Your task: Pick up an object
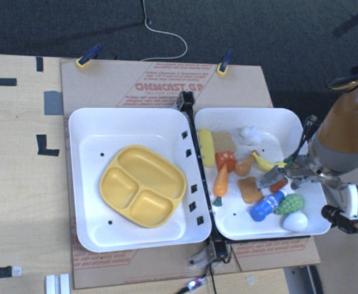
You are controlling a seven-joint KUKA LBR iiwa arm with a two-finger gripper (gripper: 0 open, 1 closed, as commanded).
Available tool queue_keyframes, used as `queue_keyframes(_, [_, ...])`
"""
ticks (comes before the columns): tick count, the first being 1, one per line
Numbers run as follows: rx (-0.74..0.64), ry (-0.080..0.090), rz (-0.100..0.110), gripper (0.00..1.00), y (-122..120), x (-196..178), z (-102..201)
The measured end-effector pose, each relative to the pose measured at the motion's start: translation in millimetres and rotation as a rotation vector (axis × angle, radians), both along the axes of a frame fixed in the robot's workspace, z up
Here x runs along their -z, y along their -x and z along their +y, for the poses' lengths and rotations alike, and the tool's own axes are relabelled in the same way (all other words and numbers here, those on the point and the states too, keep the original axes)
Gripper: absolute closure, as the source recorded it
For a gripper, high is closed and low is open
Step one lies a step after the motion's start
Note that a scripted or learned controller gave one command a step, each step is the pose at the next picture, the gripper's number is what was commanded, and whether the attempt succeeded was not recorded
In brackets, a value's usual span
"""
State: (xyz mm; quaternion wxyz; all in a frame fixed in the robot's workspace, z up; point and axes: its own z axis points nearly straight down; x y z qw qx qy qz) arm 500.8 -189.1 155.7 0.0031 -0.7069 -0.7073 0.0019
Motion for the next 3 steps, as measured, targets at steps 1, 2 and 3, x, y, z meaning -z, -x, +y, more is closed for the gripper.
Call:
queue_keyframes(1, [-0.001, 0.0, -0.002, 0.0, 7, 47, 7])
queue_keyframes(2, [-0.001, 0.011, -0.022, 0.0, 2, 66, 5])
queue_keyframes(3, [-0.001, 0.016, -0.033, 1.0, -1, 53, 4])
